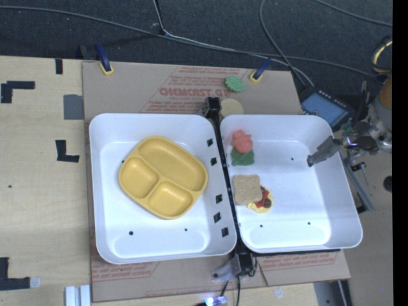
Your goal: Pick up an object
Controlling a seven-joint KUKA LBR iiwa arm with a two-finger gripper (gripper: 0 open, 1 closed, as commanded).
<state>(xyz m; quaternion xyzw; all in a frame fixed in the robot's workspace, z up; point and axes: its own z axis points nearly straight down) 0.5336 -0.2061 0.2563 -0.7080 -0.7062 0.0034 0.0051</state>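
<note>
Your claw (317, 157) sits at the right bin (331, 190) edge, grip state unclear; toast (247, 188) lies well left, unreached.

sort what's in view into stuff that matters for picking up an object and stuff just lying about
For the job:
- hand, over the right bin's right edge
- pink and green toy in the right bin
- tan slice with a yellow-red piece
- yellow divided plate in the left bin

Lying about:
- green disc behind the bins
- blue clamps
- cables
</note>
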